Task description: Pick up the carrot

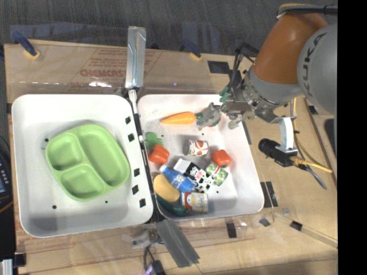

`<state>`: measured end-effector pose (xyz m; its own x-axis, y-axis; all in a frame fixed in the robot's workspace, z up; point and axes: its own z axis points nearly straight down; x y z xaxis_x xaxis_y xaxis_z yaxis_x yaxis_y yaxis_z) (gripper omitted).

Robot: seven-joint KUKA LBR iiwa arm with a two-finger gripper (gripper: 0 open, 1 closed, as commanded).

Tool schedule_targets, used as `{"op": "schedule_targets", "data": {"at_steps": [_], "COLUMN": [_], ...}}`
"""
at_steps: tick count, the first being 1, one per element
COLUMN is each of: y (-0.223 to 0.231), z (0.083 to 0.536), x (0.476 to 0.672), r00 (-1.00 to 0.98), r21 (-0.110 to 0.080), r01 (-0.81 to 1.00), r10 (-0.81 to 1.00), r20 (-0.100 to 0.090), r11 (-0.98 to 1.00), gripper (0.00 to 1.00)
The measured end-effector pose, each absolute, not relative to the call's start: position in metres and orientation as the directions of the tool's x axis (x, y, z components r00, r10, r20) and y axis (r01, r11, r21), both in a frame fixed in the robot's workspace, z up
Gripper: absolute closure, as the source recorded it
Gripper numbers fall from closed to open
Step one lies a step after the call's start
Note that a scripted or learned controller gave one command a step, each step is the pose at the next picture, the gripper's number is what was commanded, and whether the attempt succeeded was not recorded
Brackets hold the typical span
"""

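Gripper (213, 114) sat at carrot's (178, 118) green end, near right bin's (252, 179) back edge, finger state unclear

A grey arm (321, 56) lettered KUKA wears a glossy orange band (284, 44) above its grey metal end effector (221, 112).

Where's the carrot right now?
The carrot lies in the right bin, near its far edge, above the pile of toys. The gripper is just to its right, at the green-top end.
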<state>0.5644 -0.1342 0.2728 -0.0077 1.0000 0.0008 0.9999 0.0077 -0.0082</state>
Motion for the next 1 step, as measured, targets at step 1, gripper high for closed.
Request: {"op": "schedule_targets", "data": {"at_steps": [1], "y": [-0.1312], "z": [0.222], "x": [0.6532], "r00": [0.009], "r21": [-0.008], "r01": [1.0], "r10": [1.0], "r20": [0.0], "r11": [-0.009], "gripper": [0.0]}}
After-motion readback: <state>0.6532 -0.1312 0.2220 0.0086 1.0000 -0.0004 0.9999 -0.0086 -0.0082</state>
